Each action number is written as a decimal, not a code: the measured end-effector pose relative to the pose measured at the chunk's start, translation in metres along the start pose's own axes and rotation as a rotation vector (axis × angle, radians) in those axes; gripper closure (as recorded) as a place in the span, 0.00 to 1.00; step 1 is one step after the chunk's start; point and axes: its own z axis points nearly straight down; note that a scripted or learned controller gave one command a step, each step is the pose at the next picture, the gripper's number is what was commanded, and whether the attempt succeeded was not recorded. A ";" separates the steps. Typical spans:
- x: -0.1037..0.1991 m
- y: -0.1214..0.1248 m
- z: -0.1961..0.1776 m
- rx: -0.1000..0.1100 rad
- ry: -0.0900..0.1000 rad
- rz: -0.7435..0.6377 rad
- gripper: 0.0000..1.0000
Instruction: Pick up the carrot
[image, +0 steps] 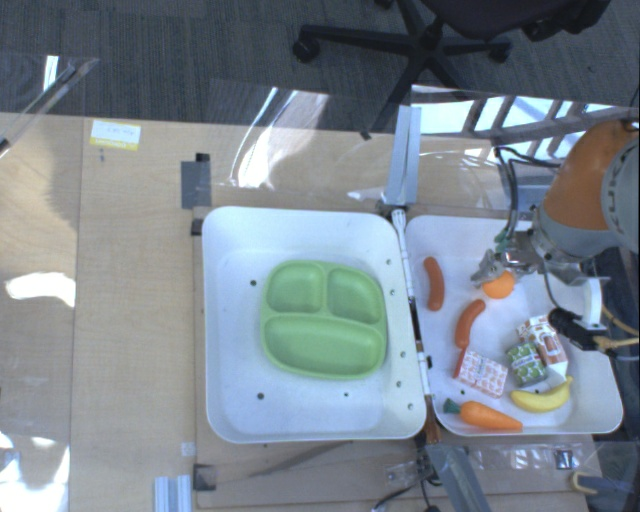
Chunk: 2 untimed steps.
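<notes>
Two white bins sit side by side on the tabletop (120, 330); the left bin (230, 400) carries a green divided plate (324, 320), and the right bin (440, 240) has all the toy food. Your target, the carrot (487, 416), lies flat at the near edge of the right bin, green tip twd the divider, orange body pointing right, just beside the banana (542, 398) and just below the red-and-white snack packet (481, 372). The claw (503, 262) hangs over the far half of that bin, right at a small orange fruit (499, 285), w/ two sausages (434, 283) (468, 322) btwn there and the carrot. Can't tell if the claw is wide or narrow at this slant, and nothing shows held in it. So you're well apart from the carrot; approach not yet done, I'd judge. To do it well: lift clear of the orange fruit first, travel twd the near edge, then turn the wrist so the closing line runs across the carrot's short axis. Come down on the thick mid-body, not the tapered tip. Watch the bin's near wall and the banana: both crowd the carrot, so a slightly off descent prob. nudges it or pinches a neighbour.
</notes>
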 end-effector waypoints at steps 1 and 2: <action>0.059 -0.018 -0.088 0.009 0.005 -0.128 1.00; 0.111 -0.043 -0.150 0.009 0.005 -0.311 1.00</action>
